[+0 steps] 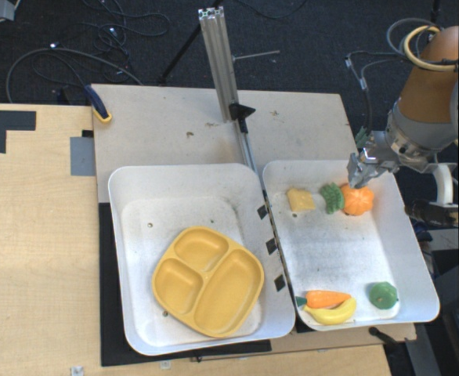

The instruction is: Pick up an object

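Robot arm over the right bin

The gripper [360, 177] hangs just above the orange fruit [359, 201] at the top of the right bin [417, 272]; I cannot tell if it is open.

Orange round fruit [359, 201], right bin's [335, 245] far end, touching green broccoli [333, 197]

left bin [128, 202] — divided plate [207, 280]; right bin [406, 233] — far end: three toys; near end: three more
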`<state>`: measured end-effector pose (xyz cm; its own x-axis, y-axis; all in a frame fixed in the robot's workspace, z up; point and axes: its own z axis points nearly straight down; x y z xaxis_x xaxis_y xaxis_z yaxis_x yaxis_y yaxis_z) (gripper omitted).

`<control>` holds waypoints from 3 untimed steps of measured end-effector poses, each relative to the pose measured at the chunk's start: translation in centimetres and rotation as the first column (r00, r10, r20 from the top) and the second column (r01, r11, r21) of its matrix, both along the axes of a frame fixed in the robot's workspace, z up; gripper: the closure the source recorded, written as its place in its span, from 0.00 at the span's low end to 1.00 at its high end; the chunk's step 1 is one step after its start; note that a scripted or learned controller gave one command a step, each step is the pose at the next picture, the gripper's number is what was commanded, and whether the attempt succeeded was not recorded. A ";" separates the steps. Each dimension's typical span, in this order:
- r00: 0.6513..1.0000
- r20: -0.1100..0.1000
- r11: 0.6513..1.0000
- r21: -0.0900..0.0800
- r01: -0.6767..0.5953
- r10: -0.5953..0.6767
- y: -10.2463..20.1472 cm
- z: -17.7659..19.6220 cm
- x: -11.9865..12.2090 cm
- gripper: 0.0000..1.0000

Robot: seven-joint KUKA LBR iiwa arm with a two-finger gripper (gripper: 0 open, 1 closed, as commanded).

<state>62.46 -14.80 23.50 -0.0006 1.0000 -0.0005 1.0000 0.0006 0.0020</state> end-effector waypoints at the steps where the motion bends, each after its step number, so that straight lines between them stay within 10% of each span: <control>1: 1.000 -0.006 1.000 0.002 -0.003 0.003 4.9 0.2 -0.7 1.00; 3: 1.000 -0.008 1.000 0.003 -0.005 0.005 15.5 -0.4 -5.2 1.00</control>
<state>57.27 0.74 23.07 -0.0051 1.0000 0.0023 1.0000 0.0051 -0.0064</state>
